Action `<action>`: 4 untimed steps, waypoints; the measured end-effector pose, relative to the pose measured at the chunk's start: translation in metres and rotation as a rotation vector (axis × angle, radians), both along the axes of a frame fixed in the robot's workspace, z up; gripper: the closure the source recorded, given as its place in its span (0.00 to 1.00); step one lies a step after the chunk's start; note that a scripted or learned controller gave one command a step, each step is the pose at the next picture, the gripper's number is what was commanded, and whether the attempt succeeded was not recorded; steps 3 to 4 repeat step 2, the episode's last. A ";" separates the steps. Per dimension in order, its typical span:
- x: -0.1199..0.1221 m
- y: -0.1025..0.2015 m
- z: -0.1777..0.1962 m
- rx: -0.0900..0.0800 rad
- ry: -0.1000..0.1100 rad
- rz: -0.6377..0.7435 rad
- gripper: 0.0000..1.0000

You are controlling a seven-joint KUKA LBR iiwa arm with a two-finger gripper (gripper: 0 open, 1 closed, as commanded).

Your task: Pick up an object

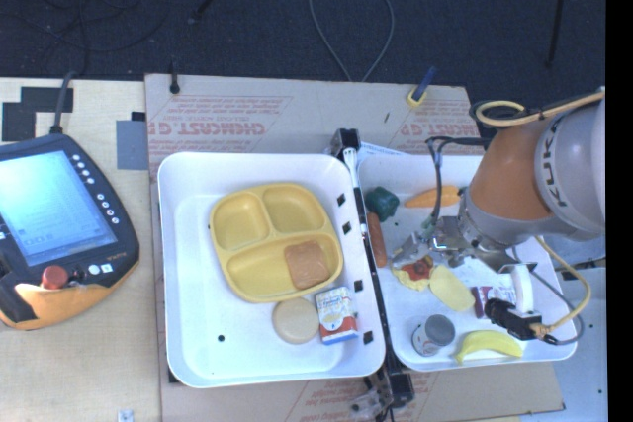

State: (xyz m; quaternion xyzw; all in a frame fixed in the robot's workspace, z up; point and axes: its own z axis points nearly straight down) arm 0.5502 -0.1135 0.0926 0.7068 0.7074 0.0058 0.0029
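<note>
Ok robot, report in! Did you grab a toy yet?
Gripper low in right bin, among toy food. No toy seen between fingers. Banana and can near front wall. Arm covers bin's back corner.

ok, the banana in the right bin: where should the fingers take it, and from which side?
Likely at its middle, coming straight down. The banana lies flat near the front edge of the right bin, its long axis roughly left to right, so closing across its narrow width suits it. A small can sits close on its left, so stay off that end.

Single fixed overhead camera, slanted down onto both bins (178,212)
</note>
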 end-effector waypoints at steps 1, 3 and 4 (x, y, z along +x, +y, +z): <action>0.001 -0.001 0.010 0.002 0.002 -0.003 1.00; 0.007 0.073 0.094 -0.003 0.016 0.001 1.00; 0.007 0.073 0.094 -0.003 0.016 0.001 1.00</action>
